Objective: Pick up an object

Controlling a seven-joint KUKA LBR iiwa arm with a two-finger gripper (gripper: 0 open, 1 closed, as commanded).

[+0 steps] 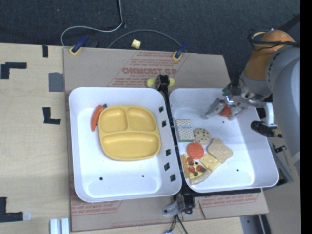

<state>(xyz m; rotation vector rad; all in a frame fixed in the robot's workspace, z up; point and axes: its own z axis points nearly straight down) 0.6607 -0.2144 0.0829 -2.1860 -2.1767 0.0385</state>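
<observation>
In the camera view, your gripper sits over the right bin, near its far right part, its fingers pinching a small orange-red object. Nearer the divider between the bins, toy foods lie clustered: a cookie, tomato slice, bread, and pizza slice.

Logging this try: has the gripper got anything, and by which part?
A small orange-red object sits between the fingers of the gripper over the right bin. It appears held, but which part cannot be told.
</observation>
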